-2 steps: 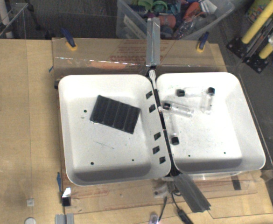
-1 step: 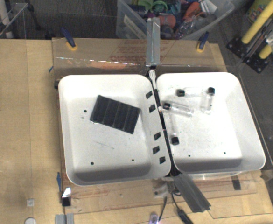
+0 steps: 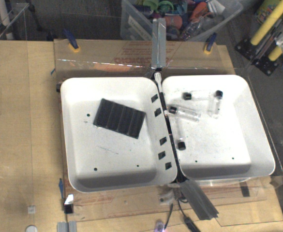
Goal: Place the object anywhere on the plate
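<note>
A black ridged rectangular plate (image 3: 119, 118) lies flat in the left white bin (image 3: 78, 173), slightly turned. In the right white bin (image 3: 257, 158) a clear vial (image 3: 186, 113) lies on its side near the divider. A second clear vial with a black cap (image 3: 215, 102) lies further right. A small black cap piece (image 3: 186, 96) rests near the bin's far wall, and another small black piece (image 3: 181, 145) sits close to the divider.
A divider ridge with black marks (image 3: 161, 129) separates the bins. Behind them stands a clear tub of colourful toys (image 3: 180, 6). Yellow tubes (image 3: 276, 13) lean at the top right. Blue clamps (image 3: 72, 45) hold a sheet at the bench's back.
</note>
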Controlling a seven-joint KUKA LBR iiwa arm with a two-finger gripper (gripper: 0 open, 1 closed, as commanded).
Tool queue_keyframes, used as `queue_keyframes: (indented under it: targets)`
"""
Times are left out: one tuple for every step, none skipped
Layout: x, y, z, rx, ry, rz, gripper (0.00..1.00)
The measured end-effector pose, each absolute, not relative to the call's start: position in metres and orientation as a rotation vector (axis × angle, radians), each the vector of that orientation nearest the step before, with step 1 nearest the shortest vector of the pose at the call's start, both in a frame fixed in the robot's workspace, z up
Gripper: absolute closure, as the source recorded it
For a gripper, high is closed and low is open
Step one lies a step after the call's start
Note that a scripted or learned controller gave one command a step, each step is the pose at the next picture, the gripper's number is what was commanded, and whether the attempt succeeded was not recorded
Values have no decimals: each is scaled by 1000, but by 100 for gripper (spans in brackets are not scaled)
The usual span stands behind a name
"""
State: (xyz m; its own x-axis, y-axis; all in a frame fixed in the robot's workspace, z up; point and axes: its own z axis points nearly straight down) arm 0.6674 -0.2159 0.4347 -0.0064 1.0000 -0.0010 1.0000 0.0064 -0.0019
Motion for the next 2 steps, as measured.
queue_keyframes:
  targets:
    - [668, -221, 435, -2093, -2345, 1, 100]
    - [652, -221, 434, -1969, -2447, 1, 100]
